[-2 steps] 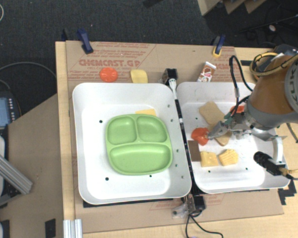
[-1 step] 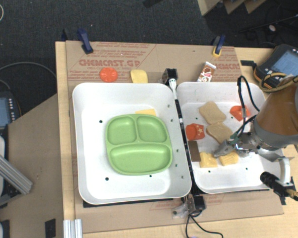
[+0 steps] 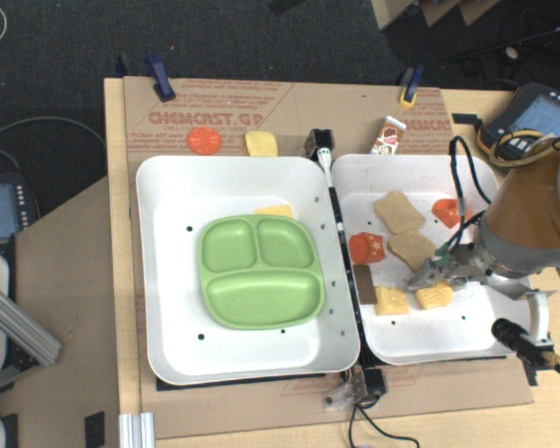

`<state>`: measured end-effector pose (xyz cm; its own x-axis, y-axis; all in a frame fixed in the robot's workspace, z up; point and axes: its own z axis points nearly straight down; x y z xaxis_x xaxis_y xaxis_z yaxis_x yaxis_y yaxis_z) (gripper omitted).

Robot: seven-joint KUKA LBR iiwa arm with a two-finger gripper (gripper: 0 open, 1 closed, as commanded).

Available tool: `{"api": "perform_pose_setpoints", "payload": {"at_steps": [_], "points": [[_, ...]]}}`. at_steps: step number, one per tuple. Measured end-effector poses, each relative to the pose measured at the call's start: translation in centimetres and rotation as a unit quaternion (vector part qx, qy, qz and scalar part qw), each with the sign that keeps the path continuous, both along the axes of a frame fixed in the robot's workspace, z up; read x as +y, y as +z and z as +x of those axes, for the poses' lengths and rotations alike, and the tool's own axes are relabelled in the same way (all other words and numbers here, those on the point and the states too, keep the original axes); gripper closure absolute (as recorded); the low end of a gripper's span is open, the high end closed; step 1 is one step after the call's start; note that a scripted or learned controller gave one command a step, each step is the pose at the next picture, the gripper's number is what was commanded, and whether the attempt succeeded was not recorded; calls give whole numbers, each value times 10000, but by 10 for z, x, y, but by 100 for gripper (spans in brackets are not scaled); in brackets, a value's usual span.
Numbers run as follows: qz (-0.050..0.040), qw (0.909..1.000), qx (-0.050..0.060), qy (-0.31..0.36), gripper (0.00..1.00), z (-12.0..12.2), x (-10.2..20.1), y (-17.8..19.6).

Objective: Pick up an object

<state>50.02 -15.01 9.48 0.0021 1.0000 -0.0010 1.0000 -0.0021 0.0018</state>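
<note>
The right bin (image 3: pixel 467 339) holds several small food pieces. Two tan toast-like slices (image 3: pixel 397 211) (image 3: pixel 413 247) lie near its middle. One red piece (image 3: pixel 365 247) sits by the left wall and another (image 3: pixel 446 212) toward the back. A yellow cheese wedge (image 3: pixel 390 301) and a second yellow piece (image 3: pixel 435 296) lie at the front. My gripper (image 3: pixel 436 271) is low inside this bin, just above the second yellow piece and beside the nearer tan slice. The wrist hides how it meets them.
In the left bin (image 3: pixel 168 278) sits a green divided plate (image 3: pixel 259 271), with a pale yellow piece (image 3: pixel 274 212) behind it. Behind the bins, an orange disc (image 3: pixel 203 140), a yellow block (image 3: pixel 260 144) and a small carton (image 3: pixel 388 136) lie on the board. Blue clamps (image 3: pixel 159 76) hold its back edge.
</note>
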Motion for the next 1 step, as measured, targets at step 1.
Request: {"api": "perform_pose_setpoints", "payload": {"at_steps": [1], "points": [[14, 10000, -57, 72, 100, 41, 95, 96]]}}
